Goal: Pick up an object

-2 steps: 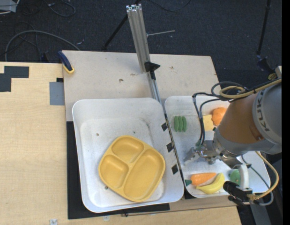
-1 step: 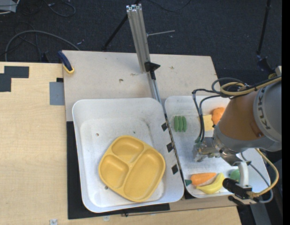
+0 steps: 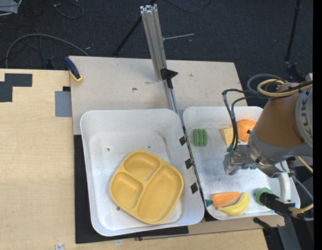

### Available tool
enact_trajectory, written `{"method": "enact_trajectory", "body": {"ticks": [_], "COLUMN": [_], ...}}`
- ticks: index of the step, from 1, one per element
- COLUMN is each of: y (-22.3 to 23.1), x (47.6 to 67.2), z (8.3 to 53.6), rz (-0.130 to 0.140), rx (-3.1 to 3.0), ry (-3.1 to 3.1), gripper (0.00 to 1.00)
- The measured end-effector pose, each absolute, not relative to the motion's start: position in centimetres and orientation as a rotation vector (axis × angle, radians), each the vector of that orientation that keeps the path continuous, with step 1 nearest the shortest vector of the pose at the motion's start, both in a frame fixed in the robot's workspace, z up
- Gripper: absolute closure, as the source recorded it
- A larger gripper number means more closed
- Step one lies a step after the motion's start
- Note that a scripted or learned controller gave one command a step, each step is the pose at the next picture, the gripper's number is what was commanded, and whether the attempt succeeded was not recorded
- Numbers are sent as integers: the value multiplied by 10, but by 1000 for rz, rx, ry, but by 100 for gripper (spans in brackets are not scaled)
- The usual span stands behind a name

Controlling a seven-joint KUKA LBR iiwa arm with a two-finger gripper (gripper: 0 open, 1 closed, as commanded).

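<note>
In the right bin [image 3: 210, 158] lie a green ribbed piece [image 3: 200, 137] near the left wall, a yellow wedge [image 3: 227, 135] and an orange [image 3: 246, 128] at the back. An orange carrot [image 3: 225, 198], a yellow banana [image 3: 236, 206] and a green item [image 3: 264, 196] rest by the front wall. My gripper [image 3: 234, 166] hangs over the bare middle of this bin, below the wedge and above the carrot. The arm's orange band hides part of the orange and the bin's right side.
The left bin [image 3: 98, 139] holds a yellow divided plate [image 3: 146, 186]. A metal post [image 3: 155, 40] rises behind the two bins. Black clips [image 3: 189, 163] sit along the wall between them. Cables loop beside the arm at the right.
</note>
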State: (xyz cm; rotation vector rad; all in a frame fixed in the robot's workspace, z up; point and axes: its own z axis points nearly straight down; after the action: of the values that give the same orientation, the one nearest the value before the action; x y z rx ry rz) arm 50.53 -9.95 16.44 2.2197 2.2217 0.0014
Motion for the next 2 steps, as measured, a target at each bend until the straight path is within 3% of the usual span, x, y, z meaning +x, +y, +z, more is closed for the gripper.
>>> {"method": "enact_trajectory", "body": {"ticks": [2], "y": [-105], "x": [500], "z": [239], "rz": [1], "rx": [2219], "ry": [2222], "gripper": [100]}}
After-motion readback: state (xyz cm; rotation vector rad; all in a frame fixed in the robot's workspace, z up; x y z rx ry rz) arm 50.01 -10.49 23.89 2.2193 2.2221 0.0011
